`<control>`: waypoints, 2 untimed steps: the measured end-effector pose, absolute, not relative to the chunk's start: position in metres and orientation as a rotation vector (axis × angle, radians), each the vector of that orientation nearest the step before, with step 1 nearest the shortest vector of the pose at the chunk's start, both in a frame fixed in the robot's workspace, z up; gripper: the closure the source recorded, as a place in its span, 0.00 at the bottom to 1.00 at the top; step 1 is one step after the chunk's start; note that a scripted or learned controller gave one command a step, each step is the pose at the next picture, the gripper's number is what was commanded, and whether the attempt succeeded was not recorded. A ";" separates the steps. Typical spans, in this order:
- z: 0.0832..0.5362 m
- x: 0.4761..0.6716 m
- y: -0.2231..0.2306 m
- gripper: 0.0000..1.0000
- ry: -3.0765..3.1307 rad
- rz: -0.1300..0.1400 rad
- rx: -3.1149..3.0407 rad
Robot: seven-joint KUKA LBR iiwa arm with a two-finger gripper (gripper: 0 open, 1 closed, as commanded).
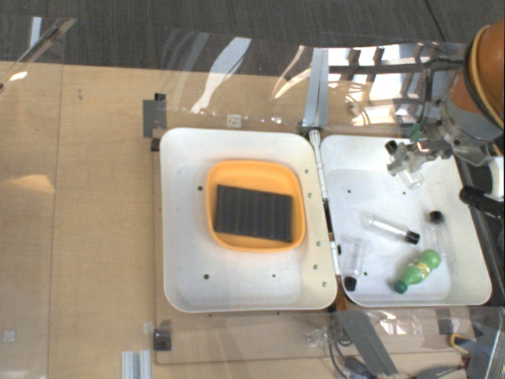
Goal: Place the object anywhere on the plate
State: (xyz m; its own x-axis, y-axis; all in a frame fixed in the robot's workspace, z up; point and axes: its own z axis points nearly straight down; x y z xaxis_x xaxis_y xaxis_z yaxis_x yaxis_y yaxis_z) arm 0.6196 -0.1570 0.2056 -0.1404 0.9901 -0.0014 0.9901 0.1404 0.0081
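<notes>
An orange plate (218, 181) lies in the middle of the left bin (185, 275). A dark grey ribbed slab (254, 214) rests flat on it and covers most of its floor. My gripper (404, 156) hangs over the far part of the right bin (465, 290), reaching in from the upper right. A small clear item (411, 178) sits right beneath it, and I cannot tell whether it is gripped. Loose in the right bin are a green bottle (418, 271), a clear tube with a black cap (392, 230), a second clear tube (353, 260) and a small black cap (435, 217).
The two bins meet at a raised divider (323, 204). The arm's grey body and orange band (485, 61) overhang the right bin's far right corner. A clear plastic screen (237, 77) stands behind the bins. Cables and brackets (363, 350) lie by the front edge.
</notes>
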 end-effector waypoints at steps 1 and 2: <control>0.206 0.620 -0.157 0.00 2.367 0.008 2.055; 0.260 0.583 -0.206 0.00 2.442 0.005 1.960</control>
